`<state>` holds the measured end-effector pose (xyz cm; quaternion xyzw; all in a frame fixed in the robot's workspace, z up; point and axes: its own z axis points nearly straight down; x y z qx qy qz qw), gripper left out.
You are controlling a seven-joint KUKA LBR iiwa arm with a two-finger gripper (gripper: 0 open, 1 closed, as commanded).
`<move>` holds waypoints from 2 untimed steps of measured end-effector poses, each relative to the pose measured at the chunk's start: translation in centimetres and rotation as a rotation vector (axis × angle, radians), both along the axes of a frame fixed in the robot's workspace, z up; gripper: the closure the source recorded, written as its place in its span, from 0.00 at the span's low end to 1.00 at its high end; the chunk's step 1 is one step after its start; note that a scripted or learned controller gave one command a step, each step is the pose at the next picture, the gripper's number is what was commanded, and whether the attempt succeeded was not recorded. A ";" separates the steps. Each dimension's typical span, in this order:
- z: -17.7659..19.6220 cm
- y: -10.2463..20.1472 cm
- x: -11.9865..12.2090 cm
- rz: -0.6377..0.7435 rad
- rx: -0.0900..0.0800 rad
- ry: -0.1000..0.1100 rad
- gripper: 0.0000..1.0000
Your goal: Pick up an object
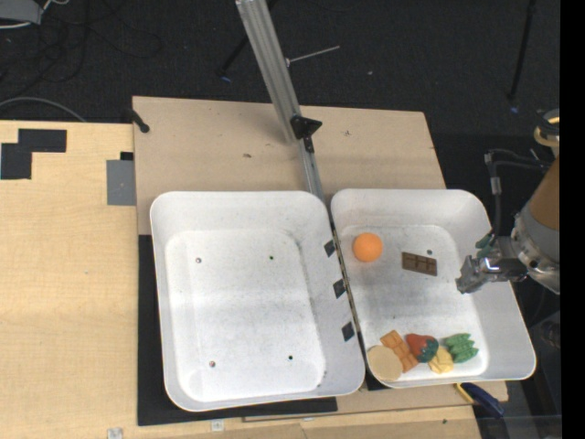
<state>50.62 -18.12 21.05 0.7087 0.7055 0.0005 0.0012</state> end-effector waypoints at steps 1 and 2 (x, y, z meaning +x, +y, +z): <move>5.2 -0.1 0.1 0.005 0.000 -0.001 1.00; 4.1 5.6 2.5 0.010 0.003 0.005 1.00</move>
